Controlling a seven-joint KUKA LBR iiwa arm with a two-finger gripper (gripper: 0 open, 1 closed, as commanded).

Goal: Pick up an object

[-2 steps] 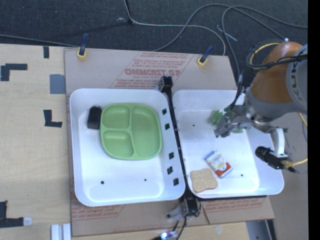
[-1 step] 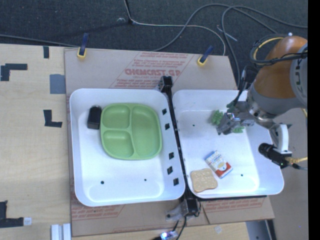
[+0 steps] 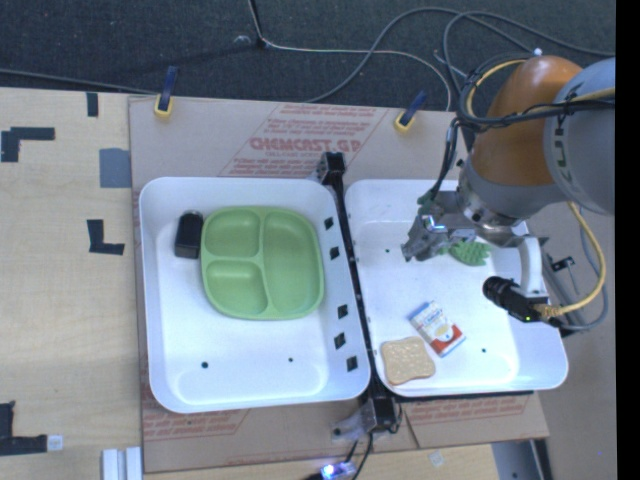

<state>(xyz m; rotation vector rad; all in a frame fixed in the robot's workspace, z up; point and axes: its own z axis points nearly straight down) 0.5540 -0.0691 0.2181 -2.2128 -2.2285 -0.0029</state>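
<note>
The claw (image 3: pixel 428 240) hangs over the upper part of the right bin (image 3: pixel 385 208), below the grey arm (image 3: pixel 590 138) with its orange band. Whether the claw is released or clenched cannot be told at this resolution, and nothing is visibly held in it. Judged from this, the task is at an early stage: no object has been lifted, and the approach, closure and lift all remain to be done. Candidate objects lie as follows. A green item (image 3: pixel 470 252) sits just to the right of the claw, partly covered by the wrist; it is the nearest target. A small card packet (image 3: pixel 437 327), white, blue and red, lies below the claw and slightly right. A toast slice (image 3: pixel 407 360) lies further below, near the bin's lower edge. Well to the left of the claw, in the left bin (image 3: pixel 170 338), a green tray (image 3: pixel 263 263) with three compartments lies flat, and a black block (image 3: pixel 188 235) rests against the tray's left rim. Both bins are shallow, white and smooth, and stand side by side on a cardboard sheet (image 3: pixel 300 133) clipped to a pale wooden bench (image 3: pixel 60 298). Above the bench, dark carpet (image 3: pixel 120 18) carries loose cables (image 3: pixel 330 53). The bin floor around the claw offers room for descent; the divider to its left is the closest obstacle.
</note>
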